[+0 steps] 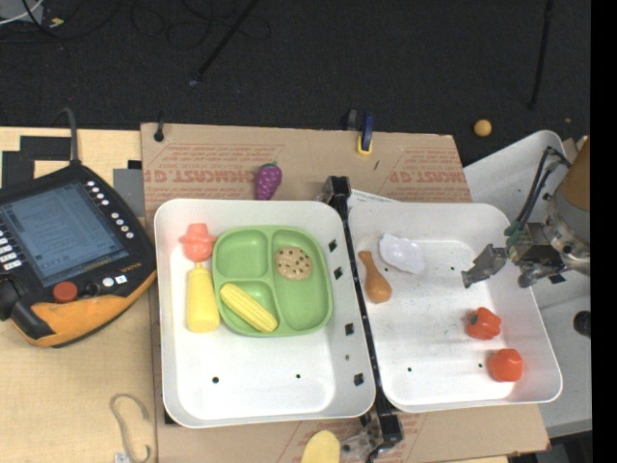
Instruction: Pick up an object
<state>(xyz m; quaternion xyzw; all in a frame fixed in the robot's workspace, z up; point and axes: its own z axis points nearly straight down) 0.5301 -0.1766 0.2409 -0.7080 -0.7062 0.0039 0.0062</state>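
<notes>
Red pepper [484, 324] lying in the right bin [434, 394] near its right wall, red tomato [504, 365] just below it, claw [503, 263] hovering above them, fingers spread apart, gripping nothing, drumstick [374, 277] further left.

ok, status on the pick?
Hand open, over right bin, holding nothing. Nearest: red pepper, tomato. Path unobstructed.
</notes>
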